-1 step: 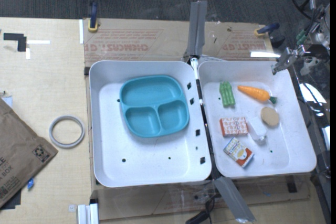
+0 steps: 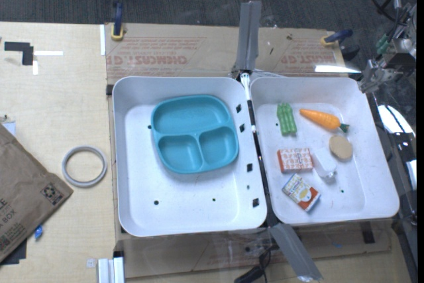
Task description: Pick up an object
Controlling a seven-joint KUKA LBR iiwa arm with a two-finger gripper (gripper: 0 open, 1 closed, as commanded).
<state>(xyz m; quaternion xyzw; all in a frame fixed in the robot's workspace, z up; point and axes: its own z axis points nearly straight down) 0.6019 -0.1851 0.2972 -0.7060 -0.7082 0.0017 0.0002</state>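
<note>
**Six small items lie in right bin, one plate in left**

Six loose objects sit on the floor of the right-hand white bin (image 2: 377,162), none touching another. One orange toy carrot (image 2: 322,119) lies slantwise near the far wall, its green top pointing toward the bin's right side. One green pod-like piece (image 2: 286,119) rests just to its left, lengthwise. One tan round piece (image 2: 341,148) sits just below the carrot's leafy end. One red-and-white packet (image 2: 295,160) lies flat near the middle, and one small pale, part-clear item (image 2: 324,171), too faint to identify, rests just beside it on the right. One small carton (image 2: 301,193) with yellow and red print lies tilted nearest the front wall.

The left-hand white bin (image 2: 132,195) holds a single teal plate (image 2: 195,134) divided into three compartments. Two clamps, one (image 2: 118,23) at the far left and one (image 2: 338,38) at the far right, pin a cardboard sheet (image 2: 179,53) behind the bins. On the wooden bench (image 2: 53,103) to the left lie one ring of tape (image 2: 84,165) and one brown cardboard box (image 2: 23,192)
</note>
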